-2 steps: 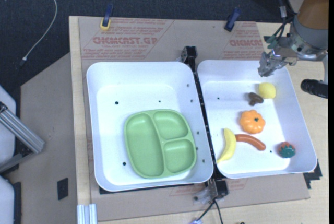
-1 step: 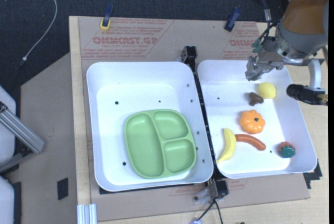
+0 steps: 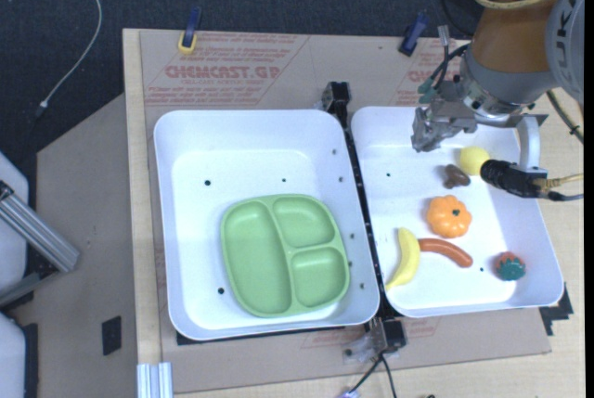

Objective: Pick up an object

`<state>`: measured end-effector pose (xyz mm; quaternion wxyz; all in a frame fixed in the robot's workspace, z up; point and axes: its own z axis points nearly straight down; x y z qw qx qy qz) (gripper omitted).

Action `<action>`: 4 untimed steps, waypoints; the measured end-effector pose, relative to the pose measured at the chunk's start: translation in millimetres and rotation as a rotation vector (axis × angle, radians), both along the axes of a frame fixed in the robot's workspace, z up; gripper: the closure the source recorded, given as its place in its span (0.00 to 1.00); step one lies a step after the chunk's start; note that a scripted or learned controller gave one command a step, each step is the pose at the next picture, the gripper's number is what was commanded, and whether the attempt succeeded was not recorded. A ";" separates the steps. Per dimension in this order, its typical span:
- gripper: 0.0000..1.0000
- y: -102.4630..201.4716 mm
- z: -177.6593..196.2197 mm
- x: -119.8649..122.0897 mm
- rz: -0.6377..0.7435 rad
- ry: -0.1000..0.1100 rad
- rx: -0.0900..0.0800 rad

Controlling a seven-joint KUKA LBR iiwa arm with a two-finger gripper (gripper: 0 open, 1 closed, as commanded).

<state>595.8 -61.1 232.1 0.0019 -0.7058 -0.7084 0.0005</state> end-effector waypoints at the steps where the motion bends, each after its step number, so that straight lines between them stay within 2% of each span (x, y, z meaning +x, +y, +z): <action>1: 1.00 60.0 -2.5 -6.6 0.002 0.000 0.000; 2: 1.00 102.0 0.2 -22.6 0.001 0.000 0.001; 3: 1.00 152.9 -16.4 -37.3 0.001 0.002 0.000; 4: 0.00 150.0 -15.5 -36.5 -0.003 -0.001 -0.001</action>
